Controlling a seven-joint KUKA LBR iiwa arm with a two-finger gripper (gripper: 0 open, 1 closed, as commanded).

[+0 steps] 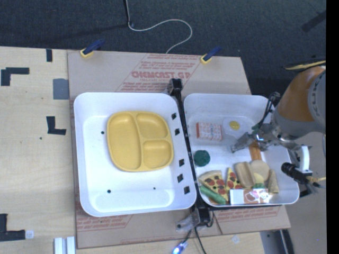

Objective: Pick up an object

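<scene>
In the right-hand bin (228,102) the end effector (254,142) hangs low over the clutter, just above a small orange piece (256,153) — whether it is apart or together I cannot tell, and nothing shows held in it. Candidates for the pick lie close by: a pale bread-like toy (251,172), pizza slices (213,182), a green round piece (202,156), a white-and-red box (208,131) and a fried-egg toy (233,125). The left bin (87,142) carries a yellow divided plate (140,141). The likely trouble is crowding — the toys near the bin's front corner touch one another, so a descent there could nudge neighbours, pinch two at once, or slip off a rounded surface and come up with nothing.
</scene>
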